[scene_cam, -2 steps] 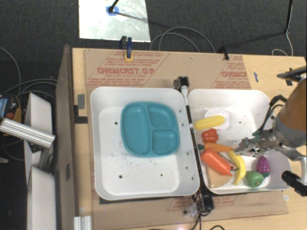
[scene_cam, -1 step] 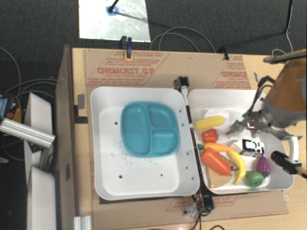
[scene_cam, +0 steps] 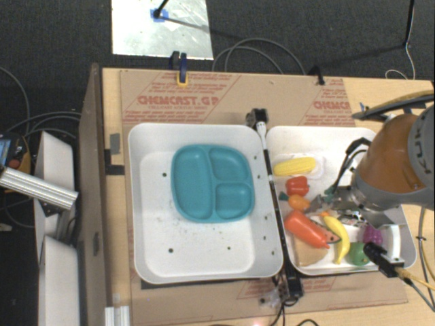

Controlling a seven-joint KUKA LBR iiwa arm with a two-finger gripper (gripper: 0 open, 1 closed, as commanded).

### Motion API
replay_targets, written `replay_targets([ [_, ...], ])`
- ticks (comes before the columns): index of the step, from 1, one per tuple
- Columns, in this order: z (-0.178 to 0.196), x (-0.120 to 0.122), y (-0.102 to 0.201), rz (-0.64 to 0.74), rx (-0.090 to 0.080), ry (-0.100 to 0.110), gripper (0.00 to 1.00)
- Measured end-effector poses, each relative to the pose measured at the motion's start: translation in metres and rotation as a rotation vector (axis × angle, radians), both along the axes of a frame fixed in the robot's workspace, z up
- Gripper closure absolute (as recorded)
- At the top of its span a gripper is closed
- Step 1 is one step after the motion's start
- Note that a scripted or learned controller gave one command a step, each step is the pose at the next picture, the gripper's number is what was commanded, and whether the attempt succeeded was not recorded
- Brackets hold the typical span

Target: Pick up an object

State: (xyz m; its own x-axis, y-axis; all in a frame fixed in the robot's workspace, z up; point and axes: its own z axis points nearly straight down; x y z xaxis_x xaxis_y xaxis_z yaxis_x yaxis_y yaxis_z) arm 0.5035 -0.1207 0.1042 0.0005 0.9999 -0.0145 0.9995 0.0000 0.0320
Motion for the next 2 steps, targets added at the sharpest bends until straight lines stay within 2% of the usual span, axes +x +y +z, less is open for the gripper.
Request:
replay_targets([
  [1,-0.005,0.075,0.026,0.005,0.0,-0.003,0.0],
  [2,-0.006,0.147,0.021,0.006,0.006,0.006,0.0],
])
